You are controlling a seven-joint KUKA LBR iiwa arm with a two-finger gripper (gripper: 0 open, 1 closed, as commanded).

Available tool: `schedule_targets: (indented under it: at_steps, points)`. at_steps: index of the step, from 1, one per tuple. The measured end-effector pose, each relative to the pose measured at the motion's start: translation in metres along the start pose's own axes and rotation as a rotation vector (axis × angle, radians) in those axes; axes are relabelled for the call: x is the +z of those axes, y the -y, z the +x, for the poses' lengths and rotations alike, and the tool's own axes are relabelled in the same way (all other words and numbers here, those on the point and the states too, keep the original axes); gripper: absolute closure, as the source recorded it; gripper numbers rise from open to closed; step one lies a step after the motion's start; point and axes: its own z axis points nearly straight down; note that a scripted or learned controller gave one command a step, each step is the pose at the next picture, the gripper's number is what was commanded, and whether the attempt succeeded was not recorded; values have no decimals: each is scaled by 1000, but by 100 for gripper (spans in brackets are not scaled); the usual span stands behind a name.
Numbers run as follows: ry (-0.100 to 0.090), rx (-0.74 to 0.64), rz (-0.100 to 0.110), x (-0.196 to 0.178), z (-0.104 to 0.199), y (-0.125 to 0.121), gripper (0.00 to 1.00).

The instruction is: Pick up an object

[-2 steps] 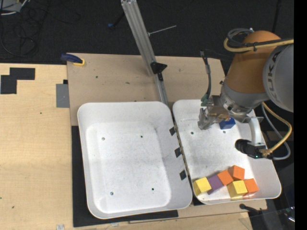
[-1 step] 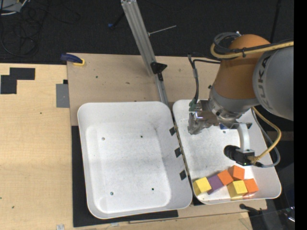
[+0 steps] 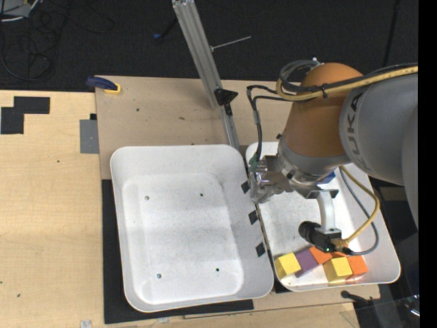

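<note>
Several small blocks lie at the near end of the right bin (image 3: 386, 268): a yellow block (image 3: 288, 264), a purple one (image 3: 307, 266), an orange one (image 3: 319, 256), a second yellow block (image 3: 336, 269) and another orange one (image 3: 357, 266). A bit of something blue (image 3: 328, 178) peeks out from under the wrist. My gripper (image 3: 263, 183) hangs low over the right bin's left side, close to the rim it shares with the left bin, well behind the blocks. The arm's bulk hides the bin's far half.
The left bin (image 3: 117, 160) sits beside the right one, their rims nearly touching. A slanted aluminium rail (image 3: 204, 60) rises from behind the bins. A blue and yellow clamp (image 3: 104, 84) grips the bench's far left corner.
</note>
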Motion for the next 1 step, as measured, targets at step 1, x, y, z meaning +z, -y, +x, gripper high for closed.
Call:
schedule_targets:
  at_steps: [1]
  points:
    - [0,-1,-1,-8,39,23,100]
